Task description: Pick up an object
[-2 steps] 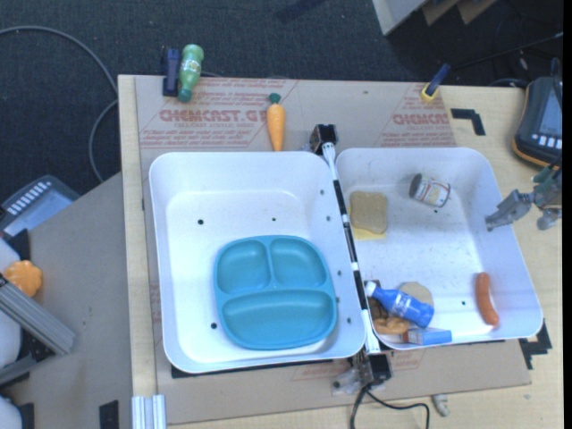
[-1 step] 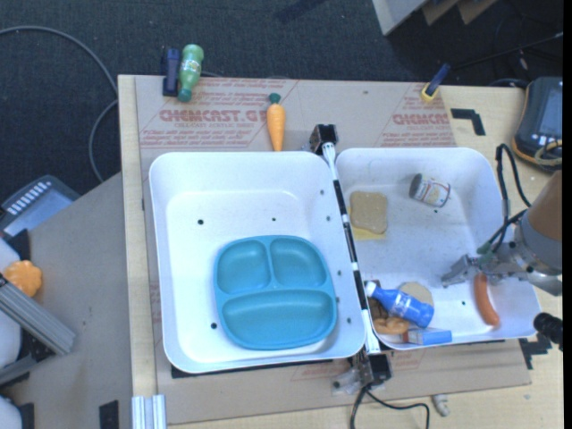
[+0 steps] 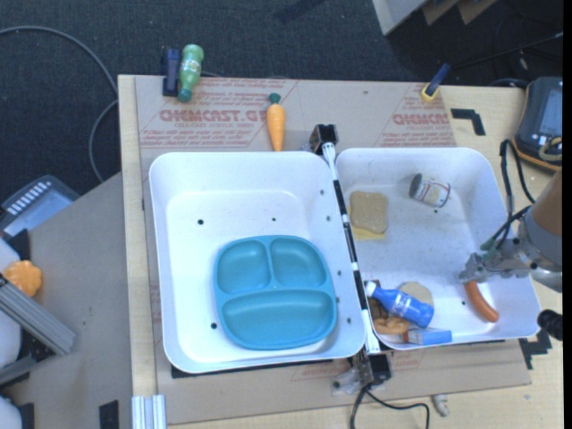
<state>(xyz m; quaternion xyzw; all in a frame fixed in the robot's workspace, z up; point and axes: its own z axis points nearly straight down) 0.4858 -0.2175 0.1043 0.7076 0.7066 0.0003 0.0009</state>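
I have the tool (image 3: 483,266) low in the right white bin (image 3: 465,164) near the desk's right edge, spread just above the orange-red sausage (image 3: 483,301), so next comes descending and closing.

The bench (image 3: 223,114) bore two white bins (image 3: 179,186) side by side, a toy carrot (image 3: 276,124) and a green bottle (image 3: 189,71).
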